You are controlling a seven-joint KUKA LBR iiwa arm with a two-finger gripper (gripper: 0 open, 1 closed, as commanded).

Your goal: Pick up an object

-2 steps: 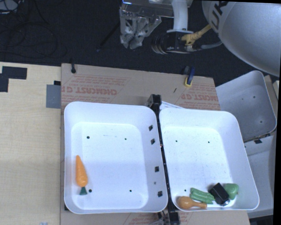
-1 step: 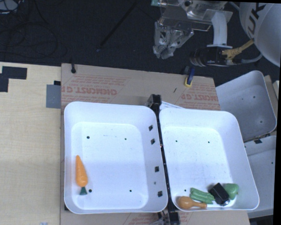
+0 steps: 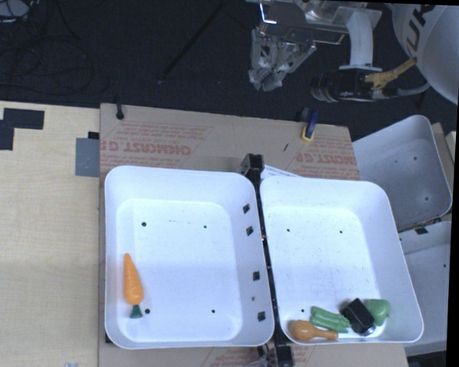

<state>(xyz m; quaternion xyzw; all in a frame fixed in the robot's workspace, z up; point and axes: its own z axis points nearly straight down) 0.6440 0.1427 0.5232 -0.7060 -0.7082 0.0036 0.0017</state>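
1. The tool (image 3: 273,62) is seen at the top of the view, raised beyond the far edge of the bins and above the dark floor area. Nothing is seen between its fingers, and no object is touched; how far it is open cannot be told at this angle.
2. An orange carrot (image 3: 132,281) is located in the left bin (image 3: 176,185), lying near the left wall toward the near corner, its green end pointing to the near rim.
3. Four objects are clustered in the near right corner of the right bin (image 3: 329,193): a green pod (image 3: 329,319), a black block (image 3: 358,315), a green piece (image 3: 379,308) and an orange pear-shaped item (image 3: 310,331). The block is touching the pod and the green piece.
4. The cluster is bounded closely by the near and right walls.
5. The bins stand on cardboard on the surface (image 3: 35,230).
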